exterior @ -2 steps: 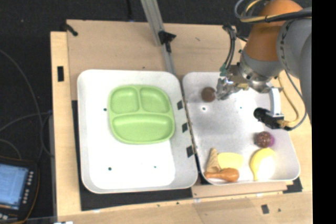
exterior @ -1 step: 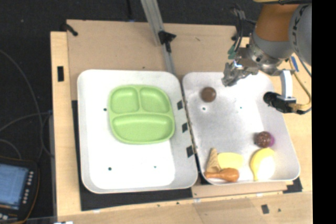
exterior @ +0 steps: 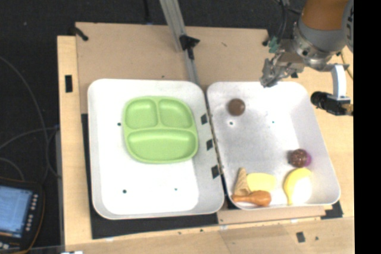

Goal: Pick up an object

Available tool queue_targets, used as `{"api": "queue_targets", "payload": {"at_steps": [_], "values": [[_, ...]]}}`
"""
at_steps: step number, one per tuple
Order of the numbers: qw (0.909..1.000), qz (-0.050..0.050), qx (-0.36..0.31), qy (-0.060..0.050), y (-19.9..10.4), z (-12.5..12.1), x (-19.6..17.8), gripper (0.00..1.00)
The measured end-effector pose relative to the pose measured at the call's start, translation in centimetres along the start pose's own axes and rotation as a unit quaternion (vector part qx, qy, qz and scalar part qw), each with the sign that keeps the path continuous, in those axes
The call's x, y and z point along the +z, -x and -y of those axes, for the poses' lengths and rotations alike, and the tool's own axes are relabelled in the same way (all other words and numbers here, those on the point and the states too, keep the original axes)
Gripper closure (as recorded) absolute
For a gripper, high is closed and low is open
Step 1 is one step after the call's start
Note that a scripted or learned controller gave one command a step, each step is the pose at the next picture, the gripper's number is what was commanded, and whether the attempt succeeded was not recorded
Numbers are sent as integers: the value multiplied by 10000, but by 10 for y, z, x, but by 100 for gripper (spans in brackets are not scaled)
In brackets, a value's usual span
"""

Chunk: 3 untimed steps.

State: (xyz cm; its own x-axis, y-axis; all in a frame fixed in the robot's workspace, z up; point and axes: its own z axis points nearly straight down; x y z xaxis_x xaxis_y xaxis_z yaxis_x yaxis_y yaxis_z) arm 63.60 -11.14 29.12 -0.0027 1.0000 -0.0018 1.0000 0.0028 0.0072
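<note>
My gripper (exterior: 271, 78) hangs over the far edge of the right bin (exterior: 262, 128), above and to the right of a small brown ball (exterior: 236, 106). Nothing shows between its fingers. At the bin's near end lie a dark red berry-like ball (exterior: 299, 157), a yellow-white banana shape (exterior: 297, 185), a pale yellow wedge (exterior: 261, 181), a tan cone (exterior: 241, 180) and an orange carrot-like piece (exterior: 255, 198).
The left bin (exterior: 107, 187) holds a green divided plate (exterior: 160, 129). A slanted metal pole (exterior: 172, 15) rises from between the bins at the back. A screen device (exterior: 18, 211) sits off the bench at lower left.
</note>
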Motion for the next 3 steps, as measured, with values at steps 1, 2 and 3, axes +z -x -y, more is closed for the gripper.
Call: {"api": "queue_targets", "payload": {"at_steps": [1, 2, 3], "values": [[10000, -10, -14, -32, -48, 18, -2, 100], [10000, -11, -16, -42, -96, 35, 21, 100], [10000, -12, -17, -42, -144, 49, 40, 100]]}}
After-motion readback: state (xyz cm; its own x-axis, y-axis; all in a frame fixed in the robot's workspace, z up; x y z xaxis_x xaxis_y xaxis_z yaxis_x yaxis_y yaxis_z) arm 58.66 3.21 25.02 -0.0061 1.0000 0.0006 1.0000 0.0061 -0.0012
